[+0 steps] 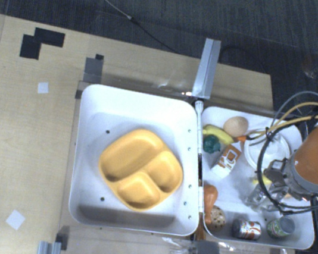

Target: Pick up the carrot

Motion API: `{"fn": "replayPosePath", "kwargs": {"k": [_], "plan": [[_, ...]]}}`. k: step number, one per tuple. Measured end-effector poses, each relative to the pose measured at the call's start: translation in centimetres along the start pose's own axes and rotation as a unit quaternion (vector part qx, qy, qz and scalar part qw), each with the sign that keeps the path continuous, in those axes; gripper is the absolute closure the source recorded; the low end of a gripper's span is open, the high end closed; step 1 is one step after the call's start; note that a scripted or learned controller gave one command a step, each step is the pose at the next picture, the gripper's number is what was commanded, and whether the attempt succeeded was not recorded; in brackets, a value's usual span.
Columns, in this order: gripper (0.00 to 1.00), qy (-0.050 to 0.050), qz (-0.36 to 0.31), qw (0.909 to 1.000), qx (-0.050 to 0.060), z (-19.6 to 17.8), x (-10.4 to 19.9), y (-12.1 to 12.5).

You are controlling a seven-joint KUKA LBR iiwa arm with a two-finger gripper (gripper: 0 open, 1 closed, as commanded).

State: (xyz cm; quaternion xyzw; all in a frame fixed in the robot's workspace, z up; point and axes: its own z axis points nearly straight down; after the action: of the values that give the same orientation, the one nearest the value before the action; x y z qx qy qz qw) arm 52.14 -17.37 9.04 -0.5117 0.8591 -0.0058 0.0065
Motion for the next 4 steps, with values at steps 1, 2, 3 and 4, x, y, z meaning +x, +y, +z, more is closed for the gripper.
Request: {"fn": "replayPosePath", "kwargs": {"k": [1,2,3,4], "plan": [[0.0,0.0,0.0,1.0,-0.001,0.1,-0.1,0.1],[0.0,0.0,0.235,0.972,-0.001,-12.6,-2.3,-0.5],[0.0,0.001,0.025,0.9997,-0.006,-5.2,-3.7,3.1],[1.0,-0.002,0.025,0.9997,-0.002,-6.5,-4.0,2.8]]}}
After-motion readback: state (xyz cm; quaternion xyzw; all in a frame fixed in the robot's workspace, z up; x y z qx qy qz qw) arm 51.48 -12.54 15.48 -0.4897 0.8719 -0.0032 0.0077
